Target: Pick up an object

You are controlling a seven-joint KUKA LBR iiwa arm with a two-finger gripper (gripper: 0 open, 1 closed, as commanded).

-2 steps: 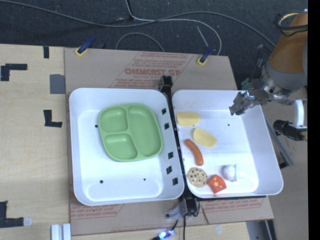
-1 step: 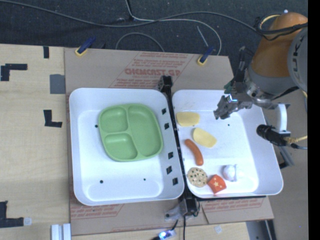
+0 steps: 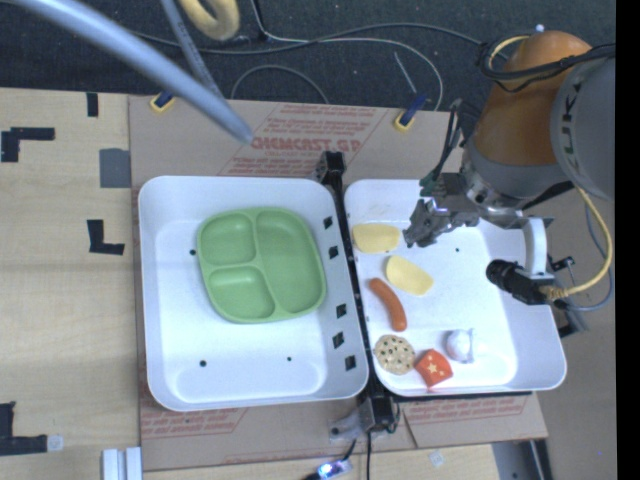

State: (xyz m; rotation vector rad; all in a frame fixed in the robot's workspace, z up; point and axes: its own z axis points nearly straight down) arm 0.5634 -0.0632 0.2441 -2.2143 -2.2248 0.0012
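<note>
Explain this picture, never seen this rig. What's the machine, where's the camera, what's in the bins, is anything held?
The machine is a single robot arm, grey with an orange band, reaching in from the right. One fixed camera looks down at a slant on two shallow white bins side by side. The left bin holds a green divided plate. The right bin holds small food-like items: two yellow pieces, a sausage, a cookie, a red piece and a small whitish item. The gripper hangs over the right bin's far end, beside the upper yellow piece. Nothing is visibly held.
</note>
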